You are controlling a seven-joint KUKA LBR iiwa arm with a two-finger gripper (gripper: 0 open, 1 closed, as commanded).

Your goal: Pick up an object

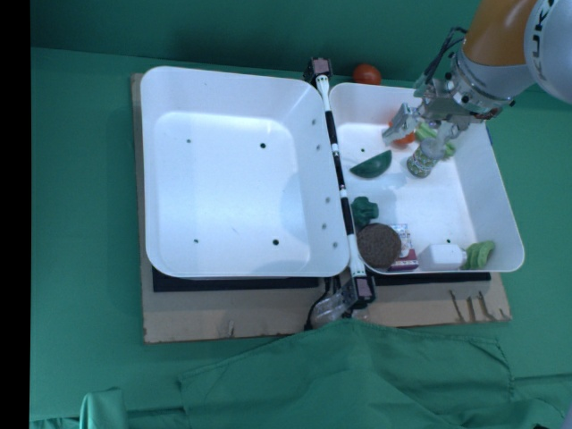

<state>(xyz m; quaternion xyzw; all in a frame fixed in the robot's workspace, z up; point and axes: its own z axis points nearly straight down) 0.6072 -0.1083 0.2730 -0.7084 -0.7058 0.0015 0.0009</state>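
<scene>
I couldn't tell how the gripper [427, 155] stood over the right bin [500, 206]; I judged a straight descent onto one isolated object best.

Two bins sit side by side on a cardboard sheet [223, 324], with a rod [337, 172] running along the seam between them. The left bin [161, 105] and the right bin [500, 213] touch along that rod. In the right bin, a wedge [371, 164] lies near the rod, a small leafy piece [364, 210] in front of it, and a round disc [379, 245] closer still (at the front corner). Right of the disc sit a small packet [405, 250], a block [443, 256] and a lumpy piece [480, 254] along the front wall. A ball [366, 74] rests behind the right bin, outside it. The gripper [425, 159] hangs over the right bin's back half.
</scene>
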